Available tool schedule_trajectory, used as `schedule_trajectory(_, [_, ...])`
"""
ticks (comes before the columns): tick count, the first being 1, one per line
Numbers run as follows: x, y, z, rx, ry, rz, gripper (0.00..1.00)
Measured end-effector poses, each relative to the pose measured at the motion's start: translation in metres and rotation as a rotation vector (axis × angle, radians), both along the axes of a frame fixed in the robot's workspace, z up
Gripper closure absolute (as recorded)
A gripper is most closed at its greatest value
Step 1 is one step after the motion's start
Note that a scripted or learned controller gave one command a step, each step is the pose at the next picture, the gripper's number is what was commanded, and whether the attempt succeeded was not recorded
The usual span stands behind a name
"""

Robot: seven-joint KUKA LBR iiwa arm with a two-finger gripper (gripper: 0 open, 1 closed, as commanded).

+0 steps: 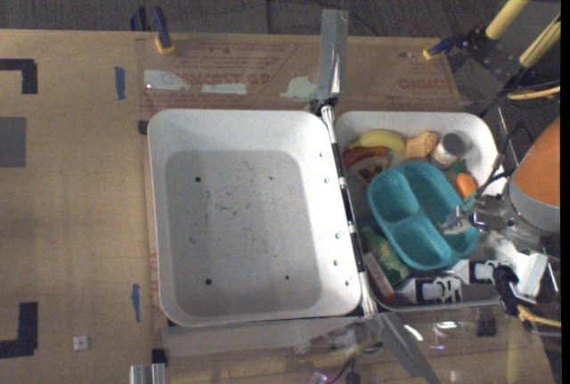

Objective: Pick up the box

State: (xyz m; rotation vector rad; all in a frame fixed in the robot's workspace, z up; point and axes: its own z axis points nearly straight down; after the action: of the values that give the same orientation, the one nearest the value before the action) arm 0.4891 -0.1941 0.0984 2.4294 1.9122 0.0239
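- Box: I reckon it's the dark carton with white print lying flat along the 6 o'clock wall of the right bin. It's partly tucked under the teal divided tray, so only a strip of it shows.
- Arm comes in from 3 o'clock, orange band out at the edge, with the gripper sitting over the tray's 3 o'clock rim.
- Jaws: honestly can't tell how wide they are. It's a small metallic blur against the tray, and I can't make out anything held between them.
- Step, as I read it: approach phase, nothing grasped yet. The gripper is near the box but not over it; the box is off toward 7 o'clock from it.
- Next move, my guess: shift toward 6 o'clock, line up across the box's narrow side, then come straight down on the exposed part.
- Catch: the tray overlaps the box, so a sloppy descent could grab or shove the tray instead.
- Other clutter up at 12 o'clock of that bin: a banana and some small bits I can't ID.
- Left bin has just specks on its floor.
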Motion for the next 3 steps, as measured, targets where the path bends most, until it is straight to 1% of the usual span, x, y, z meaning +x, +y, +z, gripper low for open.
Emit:
schedule_trajectory(1, [0.0019,-0.0165,-0.0027,0.021,0.013,0.126,0.0])
schedule_trajectory(2, [-0.0001,-0.0096,-0.0016,0.001,0.008,0.117,0.0])
schedule_trajectory(3, [0.0018,-0.017,-0.0037,0.029,0.017,0.1,0.0])
